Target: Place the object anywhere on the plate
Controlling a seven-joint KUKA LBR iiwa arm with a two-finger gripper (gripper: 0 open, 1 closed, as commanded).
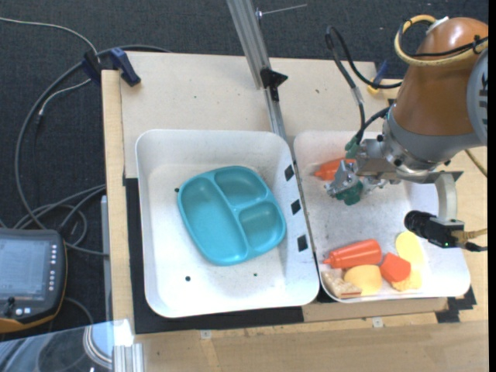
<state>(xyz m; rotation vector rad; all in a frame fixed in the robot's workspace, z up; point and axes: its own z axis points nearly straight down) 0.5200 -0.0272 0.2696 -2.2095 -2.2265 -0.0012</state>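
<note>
A teal plate (230, 214) with three compartments lies in the left bin (155, 231), and nothing is on it. My gripper (345, 186) hangs over the upper left part of the right bin (333, 231), close to the wall between the bins. An orange carrot-shaped piece (327, 169) lies right at the gripper's upper left side, partly hidden by it. I cannot make out whether the gripper touches or holds that piece.
Toy foods crowd the right bin's front edge: a red-orange bottle shape (353, 253), a yellow lump (364, 277), a red piece (395, 267), a yellow lemon shape (408, 246) and a tan slice (339, 287). A metal pole (252, 29) slants over the bench's back.
</note>
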